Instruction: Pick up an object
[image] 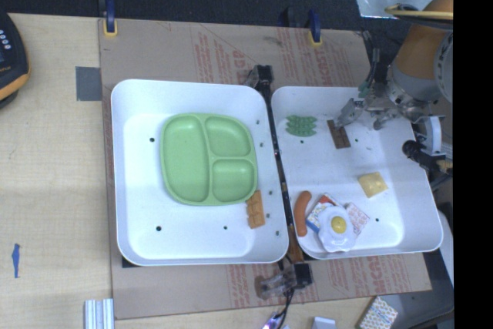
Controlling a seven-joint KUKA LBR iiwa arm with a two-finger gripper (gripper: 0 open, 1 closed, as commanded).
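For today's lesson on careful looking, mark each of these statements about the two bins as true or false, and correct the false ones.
1. The green divided plate lies in the left bin. True.
2. The sausage lies on the green divided plate. False: it lies in the right bin, beside the fried egg.
3. The yellow block lies in the right bin. True.
4. The gripper is above the left bin. False: it is at the upper part of the right bin, near the brown piece.
5. The green leafy piece lies in the right bin, near the wall shared with the left bin. True.
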